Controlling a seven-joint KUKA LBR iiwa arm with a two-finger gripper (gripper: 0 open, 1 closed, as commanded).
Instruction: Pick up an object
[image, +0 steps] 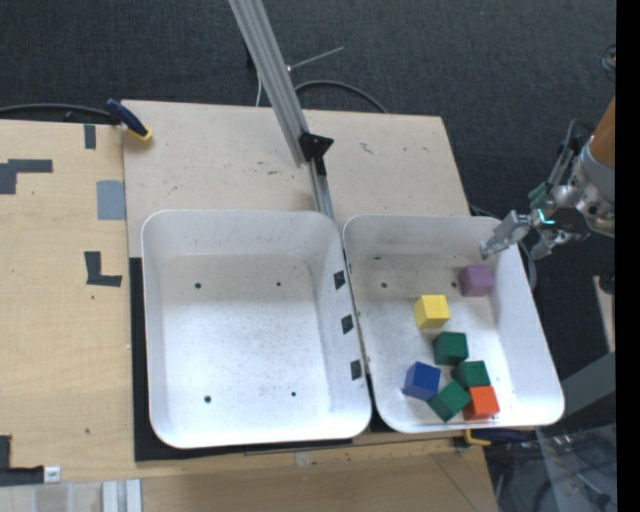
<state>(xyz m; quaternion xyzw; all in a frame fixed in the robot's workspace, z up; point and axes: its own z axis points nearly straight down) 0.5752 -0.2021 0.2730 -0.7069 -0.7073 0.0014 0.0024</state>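
**benchwatcher:** How much room have you got in there?

**me:** Plenty on one side. The left shallow white bin (240, 330) on the pale wooden counter (200, 150) has open floor. The right shallow white bin (530, 330) is crowded toward its near corner: a blue cube (421, 380), three green cubes (451, 347) and an orange cube (484, 402) bunched together, touching or nearly so. A yellow cube (432, 310) sits a bit apart, mid-bin.

**benchwatcher:** And the claw?

**me:** My claw (503, 237) hangs over the right bin's far right rim. Can't tell how far open it is, and I see nothing between the fingers. Closest thing is a small purple cube (476, 279), matte, lying just beside the right wall, near the claw.
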